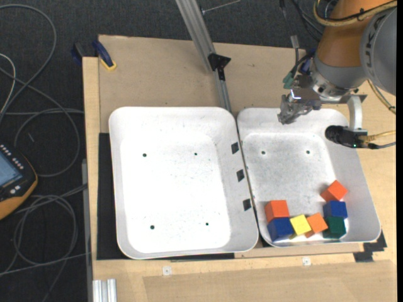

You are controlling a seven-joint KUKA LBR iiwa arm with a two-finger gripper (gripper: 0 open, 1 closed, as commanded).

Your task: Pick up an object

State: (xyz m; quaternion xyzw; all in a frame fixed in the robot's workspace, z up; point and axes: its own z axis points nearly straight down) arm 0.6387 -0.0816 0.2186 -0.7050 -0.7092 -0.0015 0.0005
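The shallow white plastic bin on the left [126, 168] sits at the frame's centre-left. The matching white bin on the right [286, 168] holds small coloured cubes [305, 219] clustered in its lower right corner: orange, blue, yellow and green. At the upper right, the grey two-finger gripper [291, 113] hangs over that bin's far rim, well apart from the cubes; whether it is open or closed cannot be made out.
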